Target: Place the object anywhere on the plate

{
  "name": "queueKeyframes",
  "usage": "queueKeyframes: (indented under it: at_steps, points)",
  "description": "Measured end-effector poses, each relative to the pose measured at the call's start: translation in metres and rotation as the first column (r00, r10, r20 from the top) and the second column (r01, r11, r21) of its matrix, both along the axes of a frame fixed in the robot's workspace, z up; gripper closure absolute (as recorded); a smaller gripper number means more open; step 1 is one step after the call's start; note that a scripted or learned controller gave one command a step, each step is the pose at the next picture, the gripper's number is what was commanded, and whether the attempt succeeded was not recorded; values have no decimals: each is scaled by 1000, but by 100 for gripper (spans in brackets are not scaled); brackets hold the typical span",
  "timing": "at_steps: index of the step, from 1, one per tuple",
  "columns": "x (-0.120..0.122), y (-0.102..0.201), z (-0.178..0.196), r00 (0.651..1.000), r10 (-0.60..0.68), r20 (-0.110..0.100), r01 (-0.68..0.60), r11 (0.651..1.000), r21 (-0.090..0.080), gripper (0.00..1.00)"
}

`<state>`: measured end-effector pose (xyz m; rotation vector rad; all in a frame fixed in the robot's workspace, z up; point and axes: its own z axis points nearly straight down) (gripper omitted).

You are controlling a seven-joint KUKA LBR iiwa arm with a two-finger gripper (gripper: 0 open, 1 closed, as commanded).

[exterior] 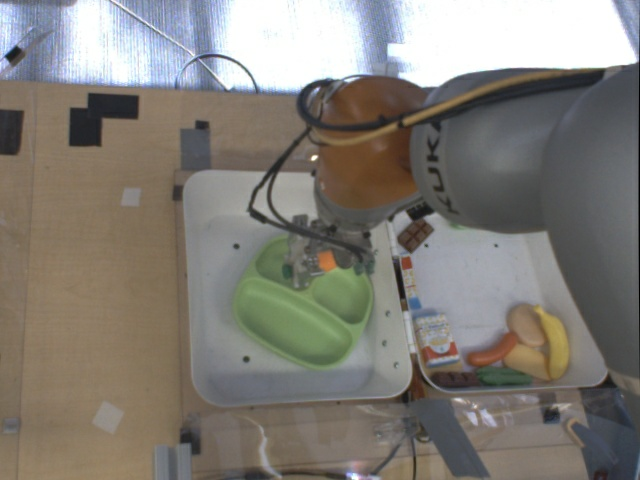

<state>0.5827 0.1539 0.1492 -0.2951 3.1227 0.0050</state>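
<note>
Grey KUKA arm point(520, 148) with orange band point(365, 148) reaching in from the right, wrist over the left white bin point(205, 368). End effector point(322, 260) low over the green divided plate point(290, 323), above its upper compartments. Small orange object point(326, 261) visible right at the fingertips, over the plate near the divider between the two upper sections; cannot tell whether pinched between the fingers or lying on the plate, and cannot tell whether the end effector is open or closed. Black cable point(275, 183) looping from the wrist down toward the tool.

Plate tilted diagonally in the left bin, long compartment toward the lower left. In the right white bin point(480, 258): brown chocolate-like piece point(414, 234) near the upper left corner, small carton point(436, 337) beside the dividing wall, red sausage point(492, 349), tan rounded piece point(524, 321), yellow banana point(555, 340), green pod point(505, 376) and dark bar point(452, 378) along the lower edge. Both bins on the tan tabletop point(90, 288), black marker squares point(100, 116) at upper left.
</note>
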Motion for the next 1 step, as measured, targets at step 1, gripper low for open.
queueKeyframes:
  at_steps: [1]
  points:
    - [1, -1, 1, 1000, -2, 2, 2, 1000, 0, 0]
